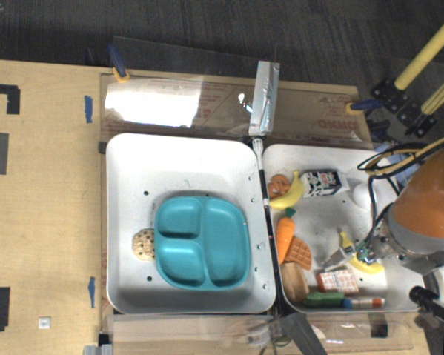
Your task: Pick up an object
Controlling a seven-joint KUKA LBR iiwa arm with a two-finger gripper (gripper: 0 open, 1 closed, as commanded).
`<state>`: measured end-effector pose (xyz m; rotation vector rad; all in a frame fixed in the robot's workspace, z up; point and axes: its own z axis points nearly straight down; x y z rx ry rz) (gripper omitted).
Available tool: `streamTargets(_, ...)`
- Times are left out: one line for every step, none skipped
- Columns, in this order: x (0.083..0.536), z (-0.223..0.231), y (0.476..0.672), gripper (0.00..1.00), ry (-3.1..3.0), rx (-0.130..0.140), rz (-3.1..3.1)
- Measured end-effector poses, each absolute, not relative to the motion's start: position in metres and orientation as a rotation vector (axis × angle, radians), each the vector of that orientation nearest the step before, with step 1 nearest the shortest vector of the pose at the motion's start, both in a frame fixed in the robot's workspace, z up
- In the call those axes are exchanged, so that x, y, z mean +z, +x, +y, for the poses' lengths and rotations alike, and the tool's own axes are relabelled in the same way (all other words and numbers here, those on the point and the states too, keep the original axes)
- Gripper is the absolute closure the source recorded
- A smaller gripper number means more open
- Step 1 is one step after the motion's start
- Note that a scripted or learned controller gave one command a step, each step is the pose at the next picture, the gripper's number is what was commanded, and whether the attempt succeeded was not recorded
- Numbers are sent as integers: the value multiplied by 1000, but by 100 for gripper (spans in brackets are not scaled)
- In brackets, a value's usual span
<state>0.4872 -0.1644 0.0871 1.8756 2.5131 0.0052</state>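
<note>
Dark carpeted floor [215, 17] beyond a tan wooden bench [39, 200] with black marks

Light wooden bench [42, 201] carries two white bins side by side: left bin [125, 175], right bin [334, 160]. Clear sheet [174, 100] along far edge.

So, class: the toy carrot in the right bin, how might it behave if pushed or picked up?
The carrot looks rounded and tapered, so it may roll or pivot when pushed. It seems smooth moulded plastic, probably stiff, light and somewhat slippery. Wedged between the banana and waffle, it might nudge them.
</note>
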Motion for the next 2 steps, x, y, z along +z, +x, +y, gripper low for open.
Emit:
streamTargets(98, -165, 489, 100, 1874, 9, 2507)
streamTargets(219, -87, 520, 100, 1865, 12, 2518)
